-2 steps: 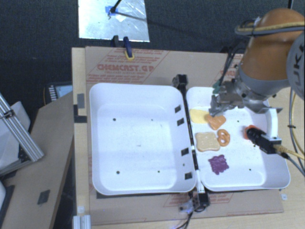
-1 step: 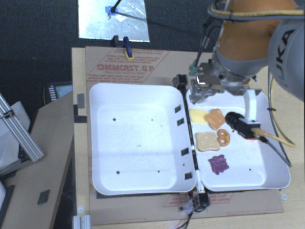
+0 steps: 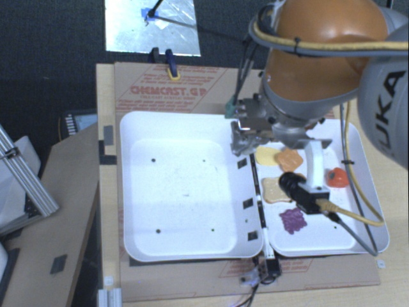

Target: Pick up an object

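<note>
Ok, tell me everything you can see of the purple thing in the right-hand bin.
The purple thing is a small, lumpy, bumpy-surfaced piece, like a toy bunch of grapes, in dull violet. It lies flat on the floor of the right bin, toward the near side, just below a tan slice-shaped piece. A black part of the arm's tooling hangs over its upper edge; whether they touch cannot be told. Nothing grips it.

dark carpet floor (image 3: 38,50) | shiny metal sheet (image 3: 152,16) | cardboard base (image 3: 172,88) | wooden bench (image 3: 64,190)

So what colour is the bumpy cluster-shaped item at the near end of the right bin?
Purple, seen in the camera view.
</note>
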### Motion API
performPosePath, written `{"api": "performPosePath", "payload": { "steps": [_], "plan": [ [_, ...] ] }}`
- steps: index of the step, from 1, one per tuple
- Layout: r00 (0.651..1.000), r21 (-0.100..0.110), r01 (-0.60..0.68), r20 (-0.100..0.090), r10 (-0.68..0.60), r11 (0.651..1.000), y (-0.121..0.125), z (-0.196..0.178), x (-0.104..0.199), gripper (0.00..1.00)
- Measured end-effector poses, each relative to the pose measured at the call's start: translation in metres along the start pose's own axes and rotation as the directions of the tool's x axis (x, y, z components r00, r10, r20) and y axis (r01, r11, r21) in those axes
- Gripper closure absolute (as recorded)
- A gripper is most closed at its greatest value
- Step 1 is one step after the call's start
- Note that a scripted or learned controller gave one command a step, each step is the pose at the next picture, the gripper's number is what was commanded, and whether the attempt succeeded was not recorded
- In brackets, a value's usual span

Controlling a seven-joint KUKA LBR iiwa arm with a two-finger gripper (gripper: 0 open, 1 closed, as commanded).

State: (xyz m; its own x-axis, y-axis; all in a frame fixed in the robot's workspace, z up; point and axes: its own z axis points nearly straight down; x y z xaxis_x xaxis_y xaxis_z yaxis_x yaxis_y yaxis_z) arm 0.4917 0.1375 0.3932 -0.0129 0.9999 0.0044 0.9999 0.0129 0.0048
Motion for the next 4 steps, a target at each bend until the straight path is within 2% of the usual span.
{"api": "performPosePath", "payload": {
  "steps": [1,2,3,4],
  "plan": [
    [1.0,-0.007,-0.004,-0.001,0.004,1.0,-0.004,-0.095,0.031,1.0],
    [1.0,-0.003,-0.002,-0.001,0.002,1.0,0.008,-0.145,0.101,1.0],
    [1.0,0.001,-0.002,0.002,0.002,1.0,0.008,-0.153,0.097,1.0],
    [1.0,0.018,-0.014,0.011,0.014,1.0,0.002,0.042,0.081,1.0]
  ]
}}
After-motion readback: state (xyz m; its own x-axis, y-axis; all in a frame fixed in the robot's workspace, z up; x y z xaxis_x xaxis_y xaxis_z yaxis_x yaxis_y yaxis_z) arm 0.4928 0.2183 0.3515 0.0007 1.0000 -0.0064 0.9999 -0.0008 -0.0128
